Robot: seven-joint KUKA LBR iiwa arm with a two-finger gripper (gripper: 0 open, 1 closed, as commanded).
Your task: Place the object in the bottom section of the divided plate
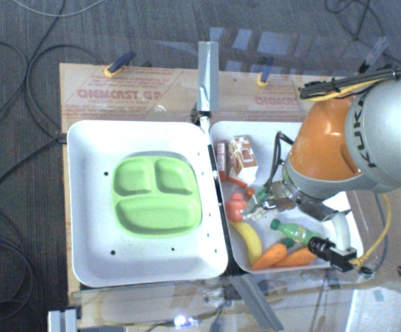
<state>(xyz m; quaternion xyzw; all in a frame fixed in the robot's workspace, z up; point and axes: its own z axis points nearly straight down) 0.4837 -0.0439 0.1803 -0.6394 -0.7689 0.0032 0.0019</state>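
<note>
Carrots (283,256) lie lowest in the right bin (356,234); gripper (259,205) above the banana (247,239), finger state unclear.

Two shallow white plastic bins side by side, left bin (83,206) touching right bin (256,126), on pale brown printed board (138,92). Yellow-handled clamps at board's far edge (117,63) (263,79). Grey metal bar (207,75) over bin seam. In right bin: yellow toy banana (247,239), two orange toy carrots (269,256) (296,258) touching, green plastic bottle (289,231), small white-and-brown carton (243,156). Black cables (21,54) on grey carpet (83,19).
</note>
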